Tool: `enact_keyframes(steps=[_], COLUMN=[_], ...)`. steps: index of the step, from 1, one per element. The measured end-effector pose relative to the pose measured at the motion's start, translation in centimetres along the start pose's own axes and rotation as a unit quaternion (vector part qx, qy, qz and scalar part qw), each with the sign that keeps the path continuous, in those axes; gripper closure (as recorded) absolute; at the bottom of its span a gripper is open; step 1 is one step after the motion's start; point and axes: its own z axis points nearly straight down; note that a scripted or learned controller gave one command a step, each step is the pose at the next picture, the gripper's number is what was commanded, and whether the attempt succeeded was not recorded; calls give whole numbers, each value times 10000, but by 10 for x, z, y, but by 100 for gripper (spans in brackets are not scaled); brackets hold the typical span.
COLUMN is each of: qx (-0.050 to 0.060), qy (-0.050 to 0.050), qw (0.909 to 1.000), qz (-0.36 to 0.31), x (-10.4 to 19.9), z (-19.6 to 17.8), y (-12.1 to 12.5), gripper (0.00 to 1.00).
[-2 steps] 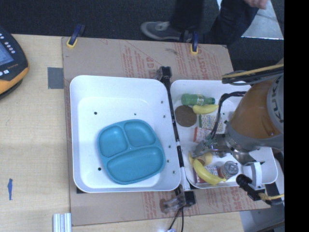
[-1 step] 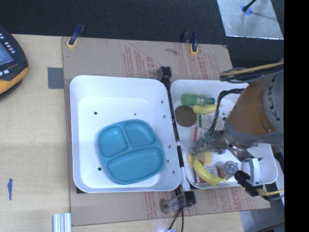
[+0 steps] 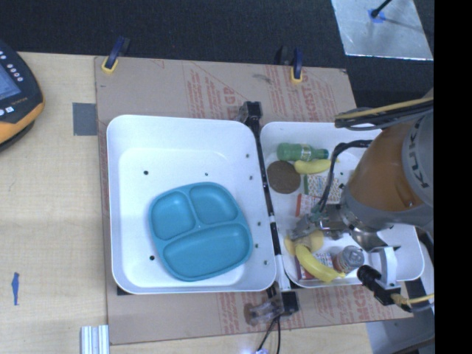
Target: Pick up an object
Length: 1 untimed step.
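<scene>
Your gripper [image 3: 308, 231] sits low in the right bin [image 3: 413, 268], just above the banana [image 3: 316, 265]. You cannot tell how its fingers stand.

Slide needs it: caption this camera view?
Arm's gripper lowered into cluttered right bin above banana; blue tray in left bin.

Right bin [image 3: 274, 135] crowded, banana [image 3: 313, 264], bottle [image 3: 301, 153], brown disc [image 3: 282, 176], left bin [image 3: 125, 198] open around blue plate [image 3: 200, 231]
</scene>
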Motion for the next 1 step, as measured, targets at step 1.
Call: enact_keyframes(steps=[1], qx=[-1], qy=[5], qw=[10000], qz=[6], x=[-21], z=[0], y=[-7], gripper=[0])
